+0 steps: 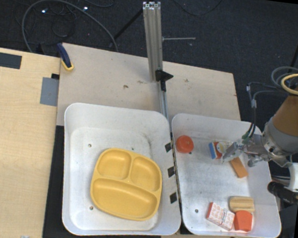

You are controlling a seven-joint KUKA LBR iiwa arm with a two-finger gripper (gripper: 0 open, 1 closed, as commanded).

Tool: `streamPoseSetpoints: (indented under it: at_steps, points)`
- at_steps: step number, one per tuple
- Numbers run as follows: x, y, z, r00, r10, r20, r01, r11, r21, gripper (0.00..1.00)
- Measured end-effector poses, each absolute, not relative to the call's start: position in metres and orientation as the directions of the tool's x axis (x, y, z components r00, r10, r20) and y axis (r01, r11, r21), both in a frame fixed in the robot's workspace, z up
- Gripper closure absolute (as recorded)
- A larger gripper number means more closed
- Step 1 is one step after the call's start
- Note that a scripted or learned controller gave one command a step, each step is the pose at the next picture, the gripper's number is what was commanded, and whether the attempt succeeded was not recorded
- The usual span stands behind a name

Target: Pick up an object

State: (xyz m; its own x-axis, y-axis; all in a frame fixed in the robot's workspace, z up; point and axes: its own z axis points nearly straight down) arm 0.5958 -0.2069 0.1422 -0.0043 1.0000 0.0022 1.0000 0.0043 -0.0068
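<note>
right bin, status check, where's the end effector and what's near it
End effector low in right bin, over tan block. Nothing seen gripped. Blue-and-white item and orange ball close left.

Robotics lab: cables (54, 9) on black floor, aluminium post (153, 39).

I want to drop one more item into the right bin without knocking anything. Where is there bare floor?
In the right bin, the widest bare patch is the middle and lower left, between the orange ball and the red-and-white packet. Crowded spots: the lower right corner, and the top right around the gripper.
</note>
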Motion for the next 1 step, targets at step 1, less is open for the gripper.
streamPoseSetpoints:
  at_steps: [1]
  points:
    - [0.5974, -0.2073, 0.1054, -0.001, 1.0, -0.001, 1.0, 0.001, 0.004, 0.0]
